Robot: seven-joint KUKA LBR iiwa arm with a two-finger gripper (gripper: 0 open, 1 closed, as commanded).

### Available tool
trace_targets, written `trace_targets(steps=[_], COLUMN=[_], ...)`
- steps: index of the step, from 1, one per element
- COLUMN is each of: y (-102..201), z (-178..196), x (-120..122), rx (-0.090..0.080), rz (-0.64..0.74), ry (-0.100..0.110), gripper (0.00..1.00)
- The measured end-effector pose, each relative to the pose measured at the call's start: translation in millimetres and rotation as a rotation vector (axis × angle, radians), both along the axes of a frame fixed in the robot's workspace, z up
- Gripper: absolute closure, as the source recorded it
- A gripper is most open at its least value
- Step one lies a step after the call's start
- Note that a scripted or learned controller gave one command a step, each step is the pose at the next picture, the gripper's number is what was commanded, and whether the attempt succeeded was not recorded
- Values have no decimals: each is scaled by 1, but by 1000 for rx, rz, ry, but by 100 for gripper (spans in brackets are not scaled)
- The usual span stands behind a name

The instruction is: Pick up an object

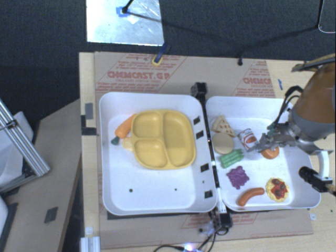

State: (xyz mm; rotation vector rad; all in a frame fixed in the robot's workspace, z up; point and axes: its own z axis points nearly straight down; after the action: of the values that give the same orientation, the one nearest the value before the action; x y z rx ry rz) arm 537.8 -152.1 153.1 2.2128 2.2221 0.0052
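My gripper (262, 144) hangs low over the right bin (231, 103), its tip between a small red-and-white can (247, 138) on its left and an orange round piece (270, 153) just below it. In the same bin lie a cheese wedge (222, 125), a tan round piece (223, 143), a green bean pod (231, 158), purple grapes (238, 177), a sausage (250, 196) and a small pizza (276, 188). I see nothing clearly between the fingers.
The left bin (110, 156) holds a yellow divided plate (159, 139) with a carrot (123, 127) at its left edge. A black divider (207, 140) runs between the bins. The arm's orange band (317, 96) rises at the right.
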Motion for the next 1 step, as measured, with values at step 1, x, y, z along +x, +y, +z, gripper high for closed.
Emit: trace_targets(steps=[1], y=[0], z=[43], x=[2], rx=[0], rz=[0], ry=[0], gripper=[100])
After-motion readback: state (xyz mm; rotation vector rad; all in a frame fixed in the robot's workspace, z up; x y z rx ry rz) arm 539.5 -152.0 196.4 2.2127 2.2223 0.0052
